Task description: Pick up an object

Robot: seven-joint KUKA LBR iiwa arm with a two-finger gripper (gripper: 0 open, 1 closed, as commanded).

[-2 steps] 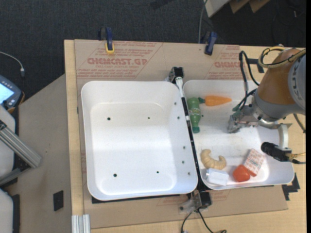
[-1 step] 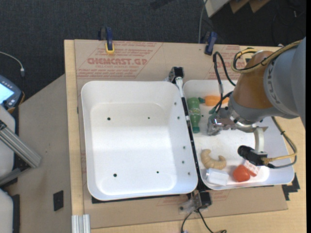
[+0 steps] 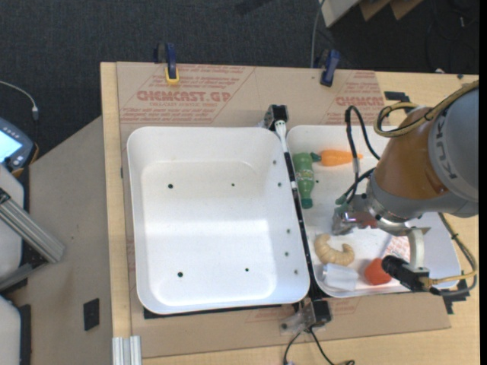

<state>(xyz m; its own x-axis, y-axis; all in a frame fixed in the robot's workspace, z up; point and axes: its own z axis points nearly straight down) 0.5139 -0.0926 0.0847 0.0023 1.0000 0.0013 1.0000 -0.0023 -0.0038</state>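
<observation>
Arm reaches in from right, gripper (image 3: 344,220) low inside right bin (image 3: 449,258), just above beige curved piece (image 3: 335,250) at near-left, likely the target. Gripper's opening: cannot tell. Green bottle (image 3: 305,176), orange carrot (image 3: 335,157) farther back; red ball (image 3: 376,271) near.

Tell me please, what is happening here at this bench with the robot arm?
A grey and orange robot arm reaches from the right into the right bin, where several small things lie. Its gripper hangs low above the bin floor, just over a pale curved piece. Nearby lie a green bottle-shaped toy, an orange carrot-like toy, a red ball-like object and a white piece. Nothing can be seen held between its fingers. The left bin sits beside it.
</observation>
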